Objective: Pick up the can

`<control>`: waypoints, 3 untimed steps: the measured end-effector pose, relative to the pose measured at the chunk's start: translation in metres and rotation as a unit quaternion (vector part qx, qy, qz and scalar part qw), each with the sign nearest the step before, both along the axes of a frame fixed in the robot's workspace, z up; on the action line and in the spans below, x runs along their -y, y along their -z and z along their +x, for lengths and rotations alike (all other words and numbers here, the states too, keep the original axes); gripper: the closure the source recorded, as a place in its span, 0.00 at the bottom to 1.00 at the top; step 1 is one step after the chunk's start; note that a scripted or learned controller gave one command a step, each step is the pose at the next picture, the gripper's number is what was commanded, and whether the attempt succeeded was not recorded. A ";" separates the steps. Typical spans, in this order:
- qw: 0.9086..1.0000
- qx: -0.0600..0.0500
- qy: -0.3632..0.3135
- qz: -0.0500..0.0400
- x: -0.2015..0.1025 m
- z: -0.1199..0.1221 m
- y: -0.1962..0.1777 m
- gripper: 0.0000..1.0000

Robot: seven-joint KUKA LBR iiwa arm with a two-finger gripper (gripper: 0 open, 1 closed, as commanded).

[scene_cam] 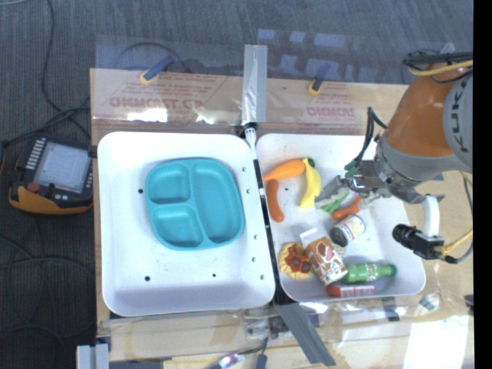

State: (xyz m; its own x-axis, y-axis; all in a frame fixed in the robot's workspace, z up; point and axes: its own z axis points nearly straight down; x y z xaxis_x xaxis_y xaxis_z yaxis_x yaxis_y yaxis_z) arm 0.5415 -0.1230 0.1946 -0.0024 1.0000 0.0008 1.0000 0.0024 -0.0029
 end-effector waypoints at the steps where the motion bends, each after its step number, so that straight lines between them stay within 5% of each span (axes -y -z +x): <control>1: 1.000 -0.001 -0.001 0.000 -0.001 0.000 -0.008 1.00; 2: 0.980 0.001 -0.199 -0.001 -0.008 0.035 -0.104 1.00; 3: 0.940 0.002 -0.343 -0.001 -0.004 0.050 -0.120 1.00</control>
State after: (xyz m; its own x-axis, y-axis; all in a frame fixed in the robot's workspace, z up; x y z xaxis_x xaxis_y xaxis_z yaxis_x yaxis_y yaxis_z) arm 0.5916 -0.1186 0.3146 -0.6455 0.7638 -0.0025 0.7638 0.6455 0.0004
